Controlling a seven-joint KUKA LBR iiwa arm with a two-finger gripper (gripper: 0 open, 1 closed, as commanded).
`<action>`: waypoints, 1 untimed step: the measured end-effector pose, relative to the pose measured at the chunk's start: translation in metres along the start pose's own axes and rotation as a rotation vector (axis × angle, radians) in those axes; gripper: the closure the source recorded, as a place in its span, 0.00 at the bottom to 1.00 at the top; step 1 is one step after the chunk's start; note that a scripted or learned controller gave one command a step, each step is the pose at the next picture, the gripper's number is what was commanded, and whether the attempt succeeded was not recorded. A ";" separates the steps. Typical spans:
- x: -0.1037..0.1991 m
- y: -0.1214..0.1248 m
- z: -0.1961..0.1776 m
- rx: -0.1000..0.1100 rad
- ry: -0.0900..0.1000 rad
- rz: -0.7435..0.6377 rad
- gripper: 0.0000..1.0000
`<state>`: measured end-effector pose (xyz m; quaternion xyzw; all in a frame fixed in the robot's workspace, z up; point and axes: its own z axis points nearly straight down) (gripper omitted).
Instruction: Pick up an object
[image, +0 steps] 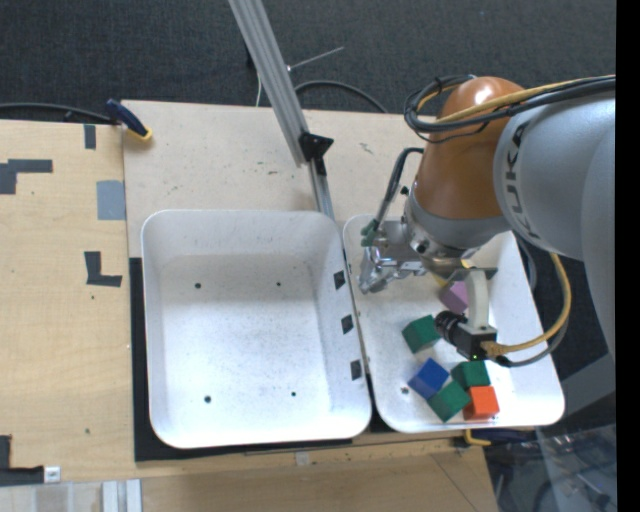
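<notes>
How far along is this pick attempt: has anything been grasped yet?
Nothing looks done: no object is seen between the fingers. In hand: the gripper sits over the right bin, near its left wall. Left: the blocks still lie in that bin, a green block, blue block, orange block and a pinkish block partly hidden by the arm.

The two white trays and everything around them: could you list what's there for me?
left bin: 1, white, left half of bench
right bin: 1, white, under the arm
green blocks: 3, in right bin
blue block: 1, right bin, near front
orange block: 1, right bin, front corner
pale purple block: 1, right bin, partly hidden
metal rail: 1, silver, slanting above bins
arm: 1, grey with orange band
gripper: 1, metallic, over right bin's left side
</notes>
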<state>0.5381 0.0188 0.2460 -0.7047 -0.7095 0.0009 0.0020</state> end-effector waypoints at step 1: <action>0.059 -0.009 -0.001 -0.001 0.000 -0.001 1.00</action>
